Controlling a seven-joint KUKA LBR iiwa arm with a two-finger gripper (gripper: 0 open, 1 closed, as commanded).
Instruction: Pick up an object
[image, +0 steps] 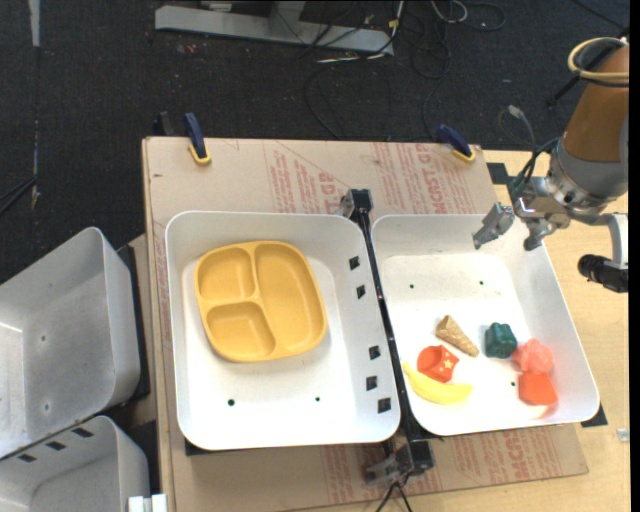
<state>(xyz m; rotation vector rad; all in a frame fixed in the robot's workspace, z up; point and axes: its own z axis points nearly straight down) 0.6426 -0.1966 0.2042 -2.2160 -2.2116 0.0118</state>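
Note:
The right bin (450, 270) holds several small toy foods near its front: a tan cone-shaped piece (457, 335), a red piece (436, 362), a yellow banana (437, 389), a dark green piece (501, 340), a pink piece (533, 354) and an orange piece (537, 388). My gripper (514, 227) hangs open over the bin's far right corner, its two grey fingers (488, 226) spread apart with nothing between them. It is well behind the toys and apart from all of them.
The left bin (190, 260) holds a yellow divided plate (261, 300). A black clamp strip (372, 300) runs between the bins. Two grey tubs (60, 330) stand off the bench at the left. Blue clamps (196, 137) grip the board's far edge.

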